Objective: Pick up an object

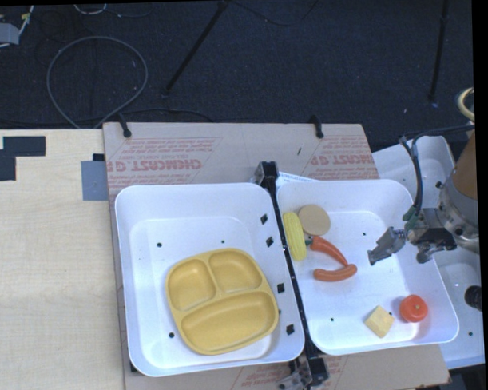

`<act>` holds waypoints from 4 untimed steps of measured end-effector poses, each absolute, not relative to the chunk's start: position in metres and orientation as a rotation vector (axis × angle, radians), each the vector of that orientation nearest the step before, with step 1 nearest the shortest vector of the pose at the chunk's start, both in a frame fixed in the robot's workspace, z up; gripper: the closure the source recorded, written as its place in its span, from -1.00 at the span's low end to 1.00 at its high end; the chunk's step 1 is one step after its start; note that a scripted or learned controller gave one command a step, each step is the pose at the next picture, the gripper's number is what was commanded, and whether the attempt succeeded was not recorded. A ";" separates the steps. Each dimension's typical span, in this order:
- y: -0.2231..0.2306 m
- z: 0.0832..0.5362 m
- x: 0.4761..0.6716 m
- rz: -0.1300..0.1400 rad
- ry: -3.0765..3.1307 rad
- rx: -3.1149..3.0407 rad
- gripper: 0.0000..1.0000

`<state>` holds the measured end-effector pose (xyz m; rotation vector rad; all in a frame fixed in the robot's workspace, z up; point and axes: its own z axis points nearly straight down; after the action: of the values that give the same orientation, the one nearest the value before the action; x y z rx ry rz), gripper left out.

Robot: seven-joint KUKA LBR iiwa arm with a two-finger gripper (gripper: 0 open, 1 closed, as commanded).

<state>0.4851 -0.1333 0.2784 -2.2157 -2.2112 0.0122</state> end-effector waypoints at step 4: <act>-0.123 0.131 0.488 0.007 -2.215 -2.214 -1.00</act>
<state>0.4882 -0.1233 0.1314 -2.2144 -2.2151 0.0070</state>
